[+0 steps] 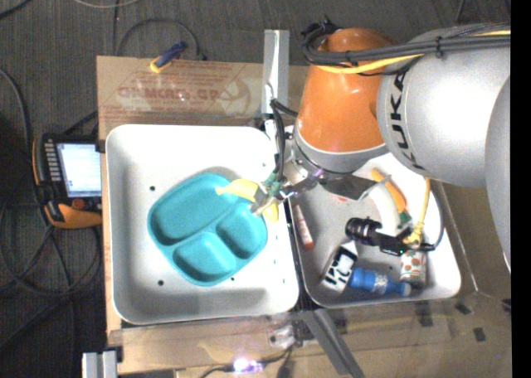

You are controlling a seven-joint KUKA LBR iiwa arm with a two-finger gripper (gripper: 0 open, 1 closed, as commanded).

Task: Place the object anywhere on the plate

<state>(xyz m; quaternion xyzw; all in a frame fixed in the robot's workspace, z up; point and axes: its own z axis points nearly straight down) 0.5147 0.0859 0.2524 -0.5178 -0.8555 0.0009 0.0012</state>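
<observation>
**Inspector:** State of the fingers at the time of inspection?

**Examiner:** The fingers [270,188] were clenched on a yellow object [239,190], with yellow showing on either side of them. They stood over the inner wall between the two bins, at the right-hand rim of the plate [199,235].

**Inspector:** And the object's position?

**Examiner:** It projected left from the grip, across the plate's upper right rim. Whether it touched the plate or hung clear of it could not be determined from above.

**Inspector:** Why was it held there?

**Examiner:** In my judgement, for placement. Any part of the plate would serve, and the object already overlapped it, so little beyond lowering and letting go was needed. The risk noted was a drop on the rim, from which it could slide off into the bin.

**Inspector:** Containers?

**Examiner:** The left bin [116,227] held the teal plate, which had three compartments, none of them seen to hold anything. The right bin [444,278] held a marker [303,229] beside the dividing wall, a black-and-white bottle [338,269], a blue item [377,283] just beside that bottle, a small can [412,265] and an orange-yellow piece [392,190]. Both bins sat on the worktop [191,94].
</observation>
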